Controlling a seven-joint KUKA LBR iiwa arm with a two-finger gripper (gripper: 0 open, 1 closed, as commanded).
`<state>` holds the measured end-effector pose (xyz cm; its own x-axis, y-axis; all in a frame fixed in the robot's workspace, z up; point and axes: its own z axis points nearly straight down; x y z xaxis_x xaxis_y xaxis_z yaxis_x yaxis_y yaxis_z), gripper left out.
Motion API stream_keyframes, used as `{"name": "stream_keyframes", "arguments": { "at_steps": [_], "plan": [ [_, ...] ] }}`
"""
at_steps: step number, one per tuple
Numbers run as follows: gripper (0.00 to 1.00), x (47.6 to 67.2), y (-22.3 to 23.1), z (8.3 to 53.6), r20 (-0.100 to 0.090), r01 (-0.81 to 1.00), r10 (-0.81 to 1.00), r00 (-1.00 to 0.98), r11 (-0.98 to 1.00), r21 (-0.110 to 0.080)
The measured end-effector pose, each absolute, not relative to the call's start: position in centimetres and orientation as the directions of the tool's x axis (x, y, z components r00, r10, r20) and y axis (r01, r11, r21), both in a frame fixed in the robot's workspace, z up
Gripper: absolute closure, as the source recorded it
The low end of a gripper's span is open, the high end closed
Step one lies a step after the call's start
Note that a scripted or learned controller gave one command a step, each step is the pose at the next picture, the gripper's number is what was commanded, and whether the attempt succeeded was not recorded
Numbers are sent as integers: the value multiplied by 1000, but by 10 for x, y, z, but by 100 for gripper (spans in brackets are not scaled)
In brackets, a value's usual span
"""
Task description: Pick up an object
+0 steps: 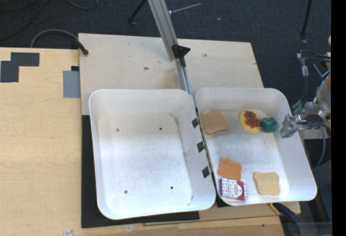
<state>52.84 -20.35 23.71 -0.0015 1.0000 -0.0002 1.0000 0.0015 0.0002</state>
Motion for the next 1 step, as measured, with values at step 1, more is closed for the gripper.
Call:
{"name": "stream_keyframes", "arguments": {
  "at_steps": [1],
  "plan": [
    [100, 541, -155, 240, 2, 1000, 1000, -4, 4, -1]
  ]
}}
